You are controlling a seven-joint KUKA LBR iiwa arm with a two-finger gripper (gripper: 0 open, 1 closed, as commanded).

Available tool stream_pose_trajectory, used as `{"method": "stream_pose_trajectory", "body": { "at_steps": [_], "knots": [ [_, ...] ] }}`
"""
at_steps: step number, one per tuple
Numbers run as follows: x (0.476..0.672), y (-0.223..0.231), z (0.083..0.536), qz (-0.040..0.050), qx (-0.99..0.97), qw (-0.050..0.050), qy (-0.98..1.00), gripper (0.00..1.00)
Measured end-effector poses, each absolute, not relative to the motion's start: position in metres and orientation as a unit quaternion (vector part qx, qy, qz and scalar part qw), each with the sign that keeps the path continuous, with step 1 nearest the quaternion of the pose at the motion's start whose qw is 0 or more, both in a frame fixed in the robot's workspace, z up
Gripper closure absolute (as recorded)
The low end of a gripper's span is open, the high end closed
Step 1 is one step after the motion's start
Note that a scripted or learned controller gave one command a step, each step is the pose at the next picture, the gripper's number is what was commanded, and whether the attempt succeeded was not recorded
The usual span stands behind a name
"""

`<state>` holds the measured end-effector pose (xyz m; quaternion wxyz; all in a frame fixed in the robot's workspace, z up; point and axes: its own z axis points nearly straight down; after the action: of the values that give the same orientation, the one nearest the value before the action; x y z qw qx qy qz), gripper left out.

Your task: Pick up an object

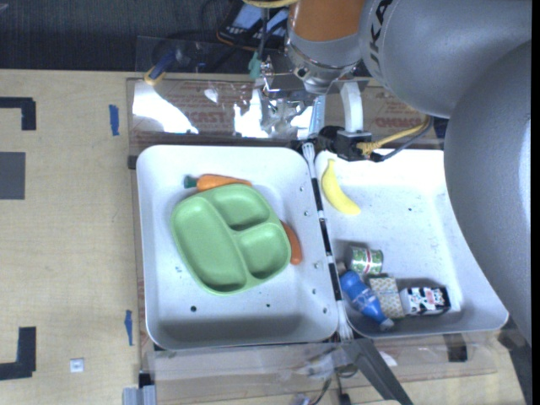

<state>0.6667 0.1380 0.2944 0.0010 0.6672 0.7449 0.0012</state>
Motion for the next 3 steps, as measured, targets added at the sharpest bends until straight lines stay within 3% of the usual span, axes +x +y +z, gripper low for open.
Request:
{"method": "stream_pose_trajectory", "body": {
  "at_steps": [1, 2, 3],
  "knots": [
    [0.667, 0.162, 0.314, 0.0014, 0.700, 0.001, 0.715, 1.00],
    [0.661, 0.191, 0.305, -0.0004, 0.736, 0.000, 0.677, 1.00],
    [0.661, 0.152, 0.299, -0.0017, 0.830, -0.001, 0.557, 1.00]
  ]
}}
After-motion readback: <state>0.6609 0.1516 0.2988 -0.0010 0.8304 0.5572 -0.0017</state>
